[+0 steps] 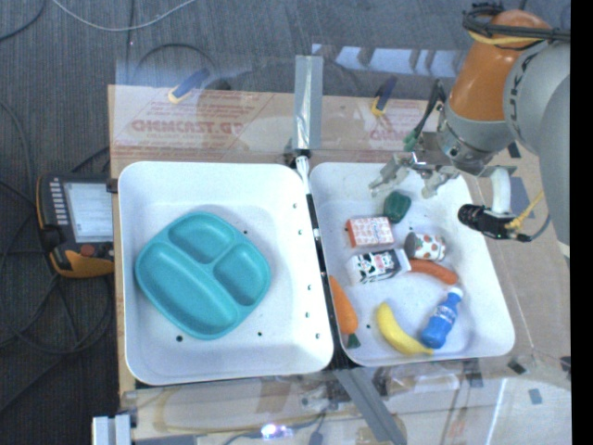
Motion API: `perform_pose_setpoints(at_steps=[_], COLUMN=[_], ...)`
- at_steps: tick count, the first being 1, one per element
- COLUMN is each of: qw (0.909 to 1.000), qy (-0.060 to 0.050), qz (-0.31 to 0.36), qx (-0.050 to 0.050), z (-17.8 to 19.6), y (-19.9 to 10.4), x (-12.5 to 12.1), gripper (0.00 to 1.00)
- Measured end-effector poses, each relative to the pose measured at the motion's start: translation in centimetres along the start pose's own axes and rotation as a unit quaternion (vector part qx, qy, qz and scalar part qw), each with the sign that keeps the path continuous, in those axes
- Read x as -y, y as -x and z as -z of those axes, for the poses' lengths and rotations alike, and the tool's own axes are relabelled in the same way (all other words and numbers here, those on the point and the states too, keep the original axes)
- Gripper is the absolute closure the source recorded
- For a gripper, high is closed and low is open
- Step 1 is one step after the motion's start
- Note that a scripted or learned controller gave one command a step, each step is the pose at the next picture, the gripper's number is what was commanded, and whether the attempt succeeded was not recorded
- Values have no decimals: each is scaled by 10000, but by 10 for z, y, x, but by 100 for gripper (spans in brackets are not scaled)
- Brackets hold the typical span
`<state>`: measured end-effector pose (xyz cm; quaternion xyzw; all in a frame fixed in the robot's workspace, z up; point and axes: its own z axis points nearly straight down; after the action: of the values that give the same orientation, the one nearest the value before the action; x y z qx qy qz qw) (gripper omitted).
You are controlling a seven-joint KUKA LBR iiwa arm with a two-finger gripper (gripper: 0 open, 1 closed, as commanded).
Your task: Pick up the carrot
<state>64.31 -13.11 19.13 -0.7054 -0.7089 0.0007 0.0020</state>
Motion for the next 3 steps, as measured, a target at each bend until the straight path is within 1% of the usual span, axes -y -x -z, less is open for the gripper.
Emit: perform_pose_setpoints(at_steps=[1,2,3], qw=[9994,9991,9992], qy=[-9,91,88], qz=[-350,-407,-393], qx=[9,28,25], z=[-77,-102,-94], y=[-35,-7,-8], x=[46,137,136], gripper=[0,0,100])
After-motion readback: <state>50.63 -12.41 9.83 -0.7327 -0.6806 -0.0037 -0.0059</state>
